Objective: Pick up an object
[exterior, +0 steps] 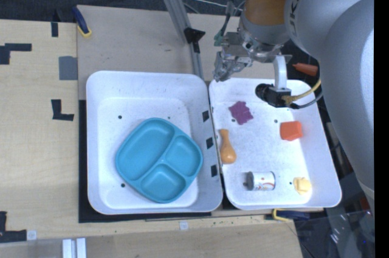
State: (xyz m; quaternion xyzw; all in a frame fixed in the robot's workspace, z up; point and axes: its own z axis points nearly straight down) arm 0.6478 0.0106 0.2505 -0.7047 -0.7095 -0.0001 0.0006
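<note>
nearest you, the small can (259, 180) is lying on its side in the right bin (316, 193), its long axis running left to right. you are hovering the gripper (222, 73) over the bin's far-left corner; i cannot tell how far its fingers are open. you should be lining them across the can's width.

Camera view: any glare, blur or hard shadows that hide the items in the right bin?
Camera view: even soft light, no strong glare; purple piece, orange block and can read sharply; gripper is dark and slightly blurred against the bin edge.
</note>
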